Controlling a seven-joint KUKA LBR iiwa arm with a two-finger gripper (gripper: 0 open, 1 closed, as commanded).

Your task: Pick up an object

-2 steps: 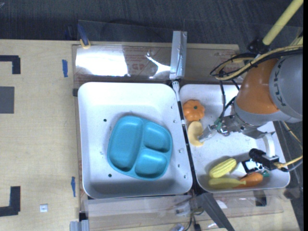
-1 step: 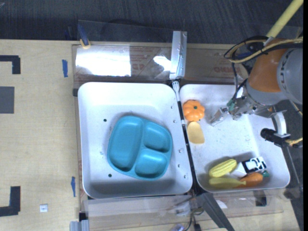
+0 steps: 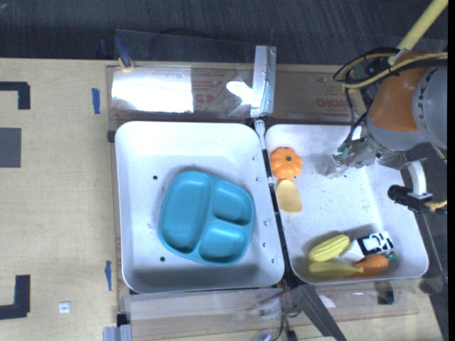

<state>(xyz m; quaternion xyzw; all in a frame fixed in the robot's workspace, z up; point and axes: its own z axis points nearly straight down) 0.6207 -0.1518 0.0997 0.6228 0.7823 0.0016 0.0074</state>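
Observation:
The right bin (image 3: 334,204) holds several toy foods. A small orange pumpkin (image 3: 286,163) sits at its upper left, with a pale yellow piece (image 3: 288,195) just below it. Along the front edge lie a yellow corn cob (image 3: 329,248), an orange carrot (image 3: 372,264) and a small black-and-white object (image 3: 375,244). My gripper (image 3: 346,156) hangs over the upper middle of this bin, to the right of the pumpkin and apart from it. I see nothing in it.
The left bin (image 3: 135,190) holds a blue divided plate (image 3: 206,217). The grey arm with its orange band (image 3: 395,105) and cables reaches in from the upper right. A clear plastic flap (image 3: 185,84) stands behind the bins.

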